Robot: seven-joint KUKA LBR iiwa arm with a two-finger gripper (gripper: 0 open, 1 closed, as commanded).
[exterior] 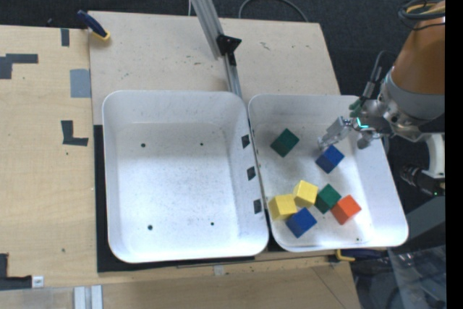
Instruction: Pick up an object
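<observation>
I am holding my gripper (346,132) over the right bin (376,224), and its fingers are standing apart, with nothing between them. The blue cube (330,158) is lying just below them, near the bin's far side. I am thinking one finger may be landing on the cube's top edge and pushing it away, because the cube is lying turned.
</observation>
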